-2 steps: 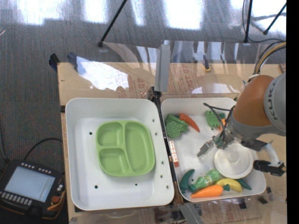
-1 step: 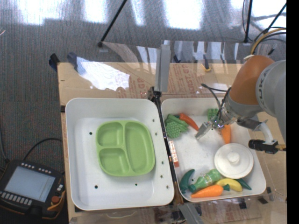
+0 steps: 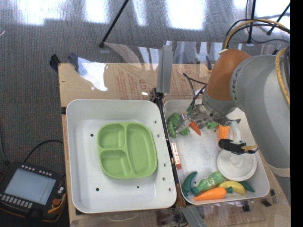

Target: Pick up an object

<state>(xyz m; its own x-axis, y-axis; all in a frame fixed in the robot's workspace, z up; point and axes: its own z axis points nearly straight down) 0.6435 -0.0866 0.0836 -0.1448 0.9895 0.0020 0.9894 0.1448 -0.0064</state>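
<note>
Two shallow white bins sit side by side on the worktop (image 3: 75, 82). The left bin (image 3: 80, 126) holds one thing, a smooth light-green plastic plate (image 3: 127, 150) with three compartments. The right bin (image 3: 208, 150) is crowded: a leafy green toy vegetable (image 3: 176, 124) near its upper left corner, a small orange carrot-shaped piece (image 3: 195, 128) just beside it, a white round dish (image 3: 236, 167) with a knob, and along the lower edge a dark green curved piece (image 3: 189, 182), a green bottle shape (image 3: 210, 180), an orange carrot (image 3: 210, 194) and a yellow banana (image 3: 232, 187). The grey arm's bulk covers the bin's upper right. The gripper (image 3: 191, 118) hangs over the leafy vegetable and small carrot piece; whether it holds anything cannot be told. A teach pendant (image 3: 28, 190) lies on the floor at lower left.
</note>
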